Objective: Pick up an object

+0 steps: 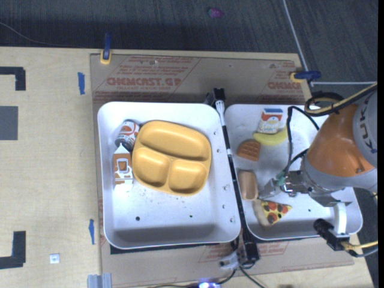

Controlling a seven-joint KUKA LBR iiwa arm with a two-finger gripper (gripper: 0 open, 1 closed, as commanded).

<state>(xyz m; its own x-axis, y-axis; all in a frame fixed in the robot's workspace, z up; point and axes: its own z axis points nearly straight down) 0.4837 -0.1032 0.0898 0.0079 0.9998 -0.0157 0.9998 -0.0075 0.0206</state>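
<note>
gripper [277,186] just above pizza slice [271,211]: triangular, orange crust, red spots

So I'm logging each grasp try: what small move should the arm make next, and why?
Probably a short drop straight down. The pincer hangs in the right bin, just above the pizza slice and beside the hot dog, so the slice looks like the nearest target.

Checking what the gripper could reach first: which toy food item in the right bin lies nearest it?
The hot dog, just left of the gripper; the pizza slice lies slightly farther, the cookie and banana farther still.
</note>
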